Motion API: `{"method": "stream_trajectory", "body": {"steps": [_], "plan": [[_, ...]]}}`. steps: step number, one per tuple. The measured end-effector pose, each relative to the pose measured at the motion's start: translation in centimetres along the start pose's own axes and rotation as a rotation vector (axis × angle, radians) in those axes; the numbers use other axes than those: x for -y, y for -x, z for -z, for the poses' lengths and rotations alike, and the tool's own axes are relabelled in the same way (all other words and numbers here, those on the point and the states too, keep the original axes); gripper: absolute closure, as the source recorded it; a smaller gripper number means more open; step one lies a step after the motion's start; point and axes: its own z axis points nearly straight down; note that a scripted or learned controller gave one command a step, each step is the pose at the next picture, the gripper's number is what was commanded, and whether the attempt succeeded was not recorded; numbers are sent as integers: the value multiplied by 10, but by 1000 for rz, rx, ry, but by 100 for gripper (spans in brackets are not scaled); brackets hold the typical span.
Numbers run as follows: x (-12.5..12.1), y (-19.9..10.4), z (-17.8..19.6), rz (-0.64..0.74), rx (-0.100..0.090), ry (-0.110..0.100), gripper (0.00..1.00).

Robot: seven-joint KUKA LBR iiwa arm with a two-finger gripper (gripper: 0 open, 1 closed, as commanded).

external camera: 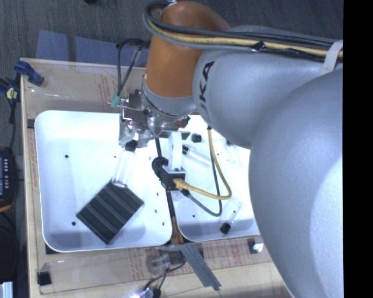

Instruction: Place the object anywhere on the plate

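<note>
Grey arm [280, 116] with orange band over two white bins, jaws' state cannot be told, gripper [129, 139] above left bin [52, 174], clear tube [122, 170] just below it, touching black ribbed plate [109, 211] on bin floor

The grey arm [280, 145] hides most of the right bin [201, 230]; the pincer [129, 137] beside it is too blurred to read.

Dark grey carpet [70, 17] runs behind the pale wooden bench [76, 87], which carries faint red markings. Two blue clamps [26, 71] grip its left edge, well left of the jaws. Bright light glares off the white bins [52, 174].
</note>
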Motion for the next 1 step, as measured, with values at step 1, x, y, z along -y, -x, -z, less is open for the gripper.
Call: {"method": "stream_trajectory", "body": {"steps": [1], "plan": [[84,-32,-147,-150,2,-1,100]]}}
